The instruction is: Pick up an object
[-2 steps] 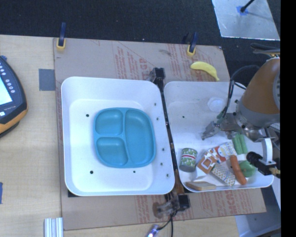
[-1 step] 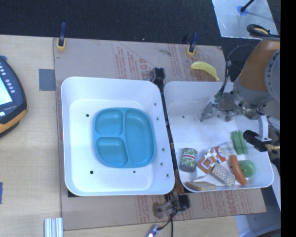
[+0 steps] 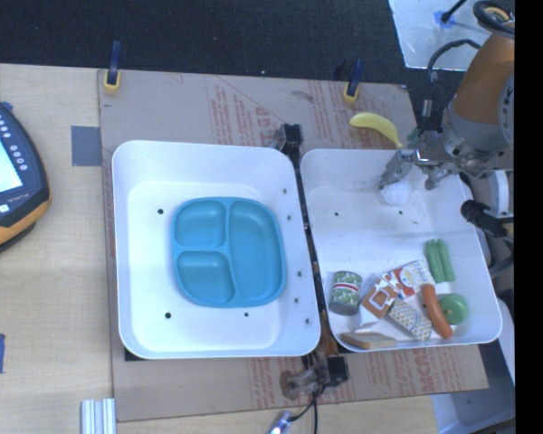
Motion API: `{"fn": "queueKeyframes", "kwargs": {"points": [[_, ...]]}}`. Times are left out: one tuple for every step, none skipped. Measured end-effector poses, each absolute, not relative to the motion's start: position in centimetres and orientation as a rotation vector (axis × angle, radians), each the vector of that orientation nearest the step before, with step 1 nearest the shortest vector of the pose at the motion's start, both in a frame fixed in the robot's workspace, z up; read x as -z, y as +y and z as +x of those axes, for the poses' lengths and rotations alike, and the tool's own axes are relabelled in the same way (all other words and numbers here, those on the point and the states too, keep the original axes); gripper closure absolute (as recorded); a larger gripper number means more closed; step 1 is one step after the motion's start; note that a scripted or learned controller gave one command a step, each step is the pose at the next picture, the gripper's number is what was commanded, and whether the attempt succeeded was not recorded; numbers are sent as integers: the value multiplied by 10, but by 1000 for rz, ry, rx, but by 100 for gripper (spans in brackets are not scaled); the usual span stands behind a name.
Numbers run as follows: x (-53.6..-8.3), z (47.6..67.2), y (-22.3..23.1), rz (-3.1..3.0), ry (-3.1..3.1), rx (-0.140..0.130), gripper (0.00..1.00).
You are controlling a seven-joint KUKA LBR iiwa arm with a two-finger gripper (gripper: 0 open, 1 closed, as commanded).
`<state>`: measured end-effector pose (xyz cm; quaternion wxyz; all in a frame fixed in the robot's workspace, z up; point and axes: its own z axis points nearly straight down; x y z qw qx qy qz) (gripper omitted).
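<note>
**Arm poised over the far corner of the right bin**

From where I stand, the big grey arm with its orange band (image 3: 482, 84) reaches in at about two o'clock. Below it sit two shallow white plastic bins. The left bin (image 3: 145, 242) holds a smooth blue moulded plate with three compartments (image 3: 228, 250). The right bin (image 3: 344, 206) carries the pickable clutter, gathered toward five o'clock: a red-and-white printed carton (image 3: 395, 294), a small round green-labelled can (image 3: 346, 291), an orange carrot-shaped toy (image 3: 436, 312), green pods (image 3: 439, 260), and a round green piece (image 3: 454, 308). A yellow banana (image 3: 376, 126) lies on the cardboard just outside the bin's rim, at twelve o'clock.

The two-finger metal gripper (image 3: 410, 172) hangs spread apart, holding nothing, right above a small round white object (image 3: 395, 193) near the bin's top.

To grasp well, I'd judge it should centre over that white piece and descend straight; it looks smooth, so an off-centre close could squirt it aside.
</note>
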<state>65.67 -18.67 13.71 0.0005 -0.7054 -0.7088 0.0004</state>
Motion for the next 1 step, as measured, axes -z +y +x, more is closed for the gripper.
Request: {"fn": "queueKeyframes", "kwargs": {"points": [[-127, 562, -204, -2214, -2224, -6, 0]]}}
